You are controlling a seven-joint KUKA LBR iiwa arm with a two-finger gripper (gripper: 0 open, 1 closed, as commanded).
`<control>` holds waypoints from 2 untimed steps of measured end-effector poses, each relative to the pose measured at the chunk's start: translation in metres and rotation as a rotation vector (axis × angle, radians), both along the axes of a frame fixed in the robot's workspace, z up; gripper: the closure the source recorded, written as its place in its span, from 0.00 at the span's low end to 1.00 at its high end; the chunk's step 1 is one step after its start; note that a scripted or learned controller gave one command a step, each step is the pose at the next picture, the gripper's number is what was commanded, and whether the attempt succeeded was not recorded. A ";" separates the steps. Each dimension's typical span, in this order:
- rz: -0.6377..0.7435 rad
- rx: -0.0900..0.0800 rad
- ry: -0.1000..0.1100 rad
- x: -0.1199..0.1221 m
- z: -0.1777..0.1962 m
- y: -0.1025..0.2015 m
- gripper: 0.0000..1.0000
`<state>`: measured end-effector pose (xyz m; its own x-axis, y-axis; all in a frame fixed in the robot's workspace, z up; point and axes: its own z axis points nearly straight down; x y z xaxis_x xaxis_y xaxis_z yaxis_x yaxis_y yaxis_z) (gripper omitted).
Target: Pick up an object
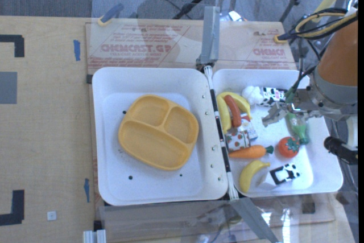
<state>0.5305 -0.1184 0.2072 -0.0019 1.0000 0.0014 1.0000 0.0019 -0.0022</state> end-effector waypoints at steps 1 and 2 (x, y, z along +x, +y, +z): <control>0.013 -0.003 -0.010 0.026 -0.105 -0.022 0.00; -0.030 -0.002 -0.004 0.035 -0.062 0.006 0.00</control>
